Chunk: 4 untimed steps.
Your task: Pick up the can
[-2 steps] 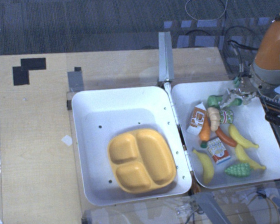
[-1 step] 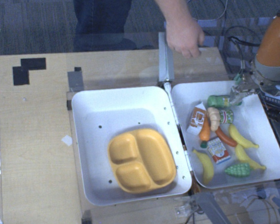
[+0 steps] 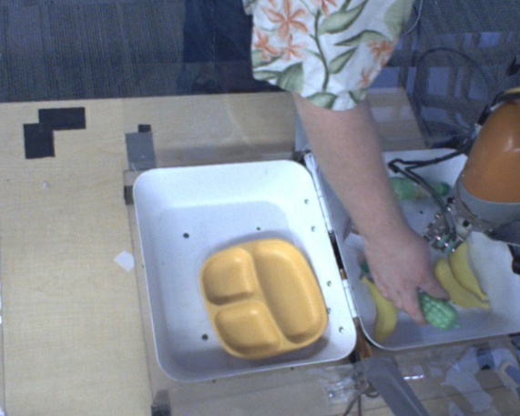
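Gripper [image 3: 445, 231] hangs low over the right bin [image 3: 519, 318], just above two bananas [image 3: 462, 276]; I cannot tell whether it is open or closed. A person's hand [image 3: 402, 273] reaches into the same bin, touching a green object [image 3: 439, 311]. I cannot tell whether that is the can. Yellow divided plate [image 3: 264, 295] sits in the left bin [image 3: 169, 257].

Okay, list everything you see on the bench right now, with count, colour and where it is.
Bins: two, white, side by side on the wooden bench.
Divided tray: one, yellow, in the left bin.
Bananas: a few, yellow, near edge of the right bin.
Green object: one, under the person's hand in the right bin.
Black tape: bench's far left.
Person's hand: one, reaching into the right bin.
End effector: one, over the right bin.
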Tool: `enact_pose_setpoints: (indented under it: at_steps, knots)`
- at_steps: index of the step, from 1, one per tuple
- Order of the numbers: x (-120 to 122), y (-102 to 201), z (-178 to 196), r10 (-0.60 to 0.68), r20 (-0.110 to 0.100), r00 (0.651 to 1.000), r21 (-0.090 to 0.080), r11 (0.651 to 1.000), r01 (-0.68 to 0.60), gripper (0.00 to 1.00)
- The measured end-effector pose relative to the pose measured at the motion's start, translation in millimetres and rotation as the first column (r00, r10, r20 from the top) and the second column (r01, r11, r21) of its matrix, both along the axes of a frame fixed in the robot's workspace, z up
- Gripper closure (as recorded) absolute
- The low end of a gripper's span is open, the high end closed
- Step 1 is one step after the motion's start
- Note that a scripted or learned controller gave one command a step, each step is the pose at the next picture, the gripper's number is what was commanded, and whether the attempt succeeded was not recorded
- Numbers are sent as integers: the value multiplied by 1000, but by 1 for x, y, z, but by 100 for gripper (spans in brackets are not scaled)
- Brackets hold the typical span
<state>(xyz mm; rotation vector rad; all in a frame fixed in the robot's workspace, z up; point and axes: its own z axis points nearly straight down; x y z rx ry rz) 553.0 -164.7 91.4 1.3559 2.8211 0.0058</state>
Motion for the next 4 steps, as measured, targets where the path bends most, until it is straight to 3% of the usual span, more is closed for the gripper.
enact_pose_setpoints:
  at_steps: [1, 2, 3, 4]
  knots:
    - [8, 22, 143, -32, -1, 999, 0, 999, 32, 100]
    - [-25, 12, -1, 2, 4, 1000, -2, 1000, -2, 100]
    - [-61, -43, -1, 266, 3, 964, -9, 964, -266, 100]
    - [-60, -43, 0, 266, 6, 964, -11, 964, -266, 0]
